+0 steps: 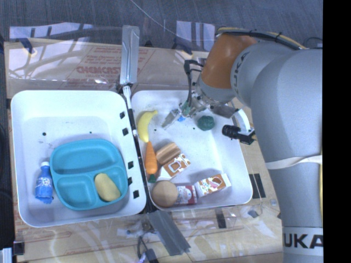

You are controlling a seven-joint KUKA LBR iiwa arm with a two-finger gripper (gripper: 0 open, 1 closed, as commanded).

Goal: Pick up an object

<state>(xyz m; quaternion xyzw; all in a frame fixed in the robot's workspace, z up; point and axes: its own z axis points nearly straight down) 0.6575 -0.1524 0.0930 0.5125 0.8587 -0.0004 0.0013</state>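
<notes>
Two white bins are being borne by the bench: one is lying under the gripper, the other beside it toward the view's left. Well apart from the gripper, in that farther bin, a blue tray is being occupied by a yellow lump, and a small blue bottle is being kept against the tray's far edge.

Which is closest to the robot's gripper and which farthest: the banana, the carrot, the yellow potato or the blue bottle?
From the gripper, in the camera view:
1. Banana, just left of it in the right bin.
2. Carrot, lower down along that bin's left wall.
3. Yellow potato, on the blue tray in the left bin.
4. Blue bottle, at the left bin's far left.
</notes>
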